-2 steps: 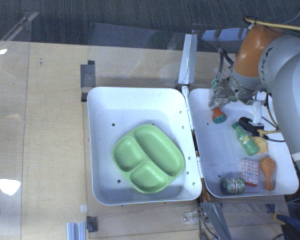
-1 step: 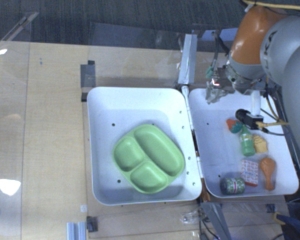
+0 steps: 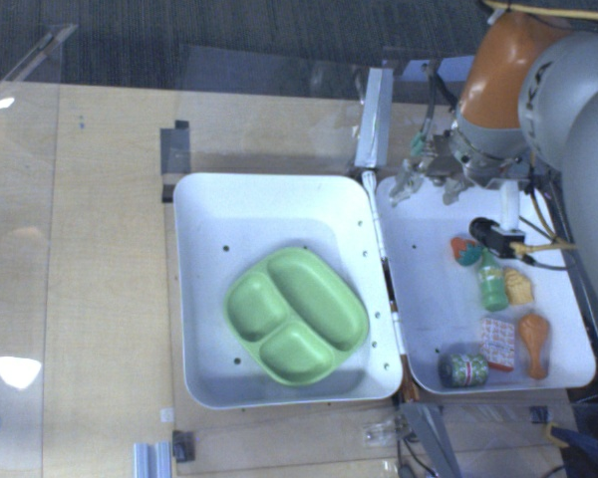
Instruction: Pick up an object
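We see left bin (image 3: 194, 297) holding green divided plate (image 3: 297, 315), well left of and below the end effector (image 3: 431, 175). Both bins on wooden bench (image 3: 80, 267).

Grey arm (image 3: 568, 98) in from the right, orange-banded wrist tilted, claw (image 3: 429, 177) splayed apart, empty.

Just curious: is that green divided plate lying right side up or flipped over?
Right side up: the green divided plate shows its three hollow compartments facing upward in the left bin.
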Controlling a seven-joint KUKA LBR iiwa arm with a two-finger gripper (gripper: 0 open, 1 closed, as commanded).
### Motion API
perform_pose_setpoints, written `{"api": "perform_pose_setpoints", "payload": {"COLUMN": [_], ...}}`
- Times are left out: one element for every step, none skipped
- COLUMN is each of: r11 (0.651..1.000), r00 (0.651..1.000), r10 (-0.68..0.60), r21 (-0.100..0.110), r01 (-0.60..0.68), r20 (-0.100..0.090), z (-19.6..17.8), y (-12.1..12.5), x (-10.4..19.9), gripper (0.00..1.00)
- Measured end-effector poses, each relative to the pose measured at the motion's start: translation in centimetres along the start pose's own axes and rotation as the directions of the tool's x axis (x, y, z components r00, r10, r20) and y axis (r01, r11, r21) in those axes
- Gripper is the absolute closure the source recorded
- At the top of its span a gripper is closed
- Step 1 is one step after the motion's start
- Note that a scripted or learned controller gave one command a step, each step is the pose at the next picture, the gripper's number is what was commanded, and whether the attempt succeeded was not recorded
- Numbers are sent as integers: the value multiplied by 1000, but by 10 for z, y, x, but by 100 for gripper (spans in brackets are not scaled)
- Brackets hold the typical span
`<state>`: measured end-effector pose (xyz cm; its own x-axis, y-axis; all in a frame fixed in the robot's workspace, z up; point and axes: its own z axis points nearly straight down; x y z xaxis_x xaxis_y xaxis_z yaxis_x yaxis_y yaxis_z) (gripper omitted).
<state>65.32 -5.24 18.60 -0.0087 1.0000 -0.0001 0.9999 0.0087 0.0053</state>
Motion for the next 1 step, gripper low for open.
{"api": "perform_pose_setpoints", "payload": {"r11": [1000], "r00": [1000], "r10": [5], "r21": [3], "r01": [-5], "r20": [0], "z": [31], "y": [-37], "x": [-58], "gripper": [0]}}
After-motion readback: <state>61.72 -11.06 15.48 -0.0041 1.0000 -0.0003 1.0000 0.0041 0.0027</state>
